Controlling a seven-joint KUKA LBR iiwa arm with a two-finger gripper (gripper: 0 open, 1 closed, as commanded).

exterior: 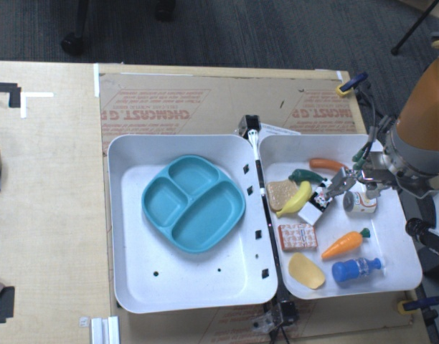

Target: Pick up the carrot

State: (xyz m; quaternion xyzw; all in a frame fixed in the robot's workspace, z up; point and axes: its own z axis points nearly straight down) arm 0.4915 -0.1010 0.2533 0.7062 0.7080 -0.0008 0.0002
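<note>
Cardboard printed with reversed red lettering underlies two white bins. Left bin (126, 264) holds a blue tray (194, 203). Right bin (402, 228) holds the carrot (345, 244), banana (296, 198), bottle (356, 269) and a red-labelled box (298, 236), unreadable. Gripper (337, 186) is spread above the banana, well apart from the carrot.

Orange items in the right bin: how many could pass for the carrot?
2: the carrot with a green top, near the front beside the blue bottle, and an orange sausage-like piece at the back. More may hide under the gripper.

Even, bright overhead light gives soft, short shadows, mild glare on the white bins (126, 213), and slightly soft focus throughout.
</note>
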